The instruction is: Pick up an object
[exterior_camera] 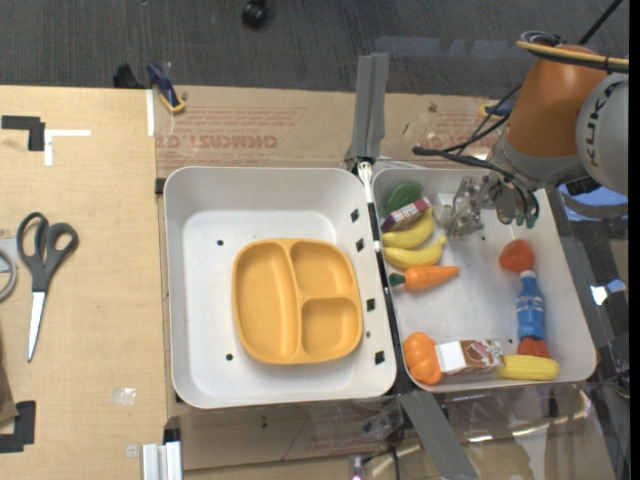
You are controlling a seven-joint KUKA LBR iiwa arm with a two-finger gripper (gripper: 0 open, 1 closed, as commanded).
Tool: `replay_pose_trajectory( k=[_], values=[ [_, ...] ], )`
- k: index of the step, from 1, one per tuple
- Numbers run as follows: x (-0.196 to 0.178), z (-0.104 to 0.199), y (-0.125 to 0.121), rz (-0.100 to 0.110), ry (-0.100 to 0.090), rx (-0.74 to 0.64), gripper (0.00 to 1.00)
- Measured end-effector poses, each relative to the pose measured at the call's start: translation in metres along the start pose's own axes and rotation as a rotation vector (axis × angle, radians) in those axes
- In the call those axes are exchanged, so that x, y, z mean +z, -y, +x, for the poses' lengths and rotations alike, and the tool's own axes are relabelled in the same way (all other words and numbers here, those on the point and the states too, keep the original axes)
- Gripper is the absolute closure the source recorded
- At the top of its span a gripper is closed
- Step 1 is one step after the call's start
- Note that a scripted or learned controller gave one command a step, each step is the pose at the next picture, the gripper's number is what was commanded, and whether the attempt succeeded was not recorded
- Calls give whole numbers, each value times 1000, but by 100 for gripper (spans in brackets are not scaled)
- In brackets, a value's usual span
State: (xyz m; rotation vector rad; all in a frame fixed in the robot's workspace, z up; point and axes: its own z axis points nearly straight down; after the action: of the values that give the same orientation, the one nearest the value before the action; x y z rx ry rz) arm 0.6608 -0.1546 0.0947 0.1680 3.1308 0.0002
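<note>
**Arm poised over the upper part of the right bin**

The grey arm with its orange band (550, 108) reaches in from the right, and its gripper (468, 211) hangs over the upper part of the right bin (575, 268), just right of the bananas. The metal fingers point down toward the bin floor; whether they are spread or closed cannot be told from here, and nothing is seen held between them.

Right bin contents: a green object (404, 194) at the top left, with a small dark packet (410, 211) touching it; two yellow bananas (412, 244) stacked just below; an orange carrot (432, 277) lying beneath them. A red-orange fruit (516, 256) sits near the right wall, with a blue bottle (529, 308) upright in the view below it. Along the bottom edge lie an orange piece (421, 356), a brown wrapped bar (470, 355) and a further yellow banana (528, 368).

The left bin (200, 268) holds a yellow three-compartment plate (297, 300) near its centre. A pair of scissors (42, 268) rests on the bench well to the left.
</note>
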Motion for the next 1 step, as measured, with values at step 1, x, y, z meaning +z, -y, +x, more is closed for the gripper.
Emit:
replay_pose_trajectory(
  k=[1],
  values=[
    [-39,11,70,2,2,-165,100]
  ],
)
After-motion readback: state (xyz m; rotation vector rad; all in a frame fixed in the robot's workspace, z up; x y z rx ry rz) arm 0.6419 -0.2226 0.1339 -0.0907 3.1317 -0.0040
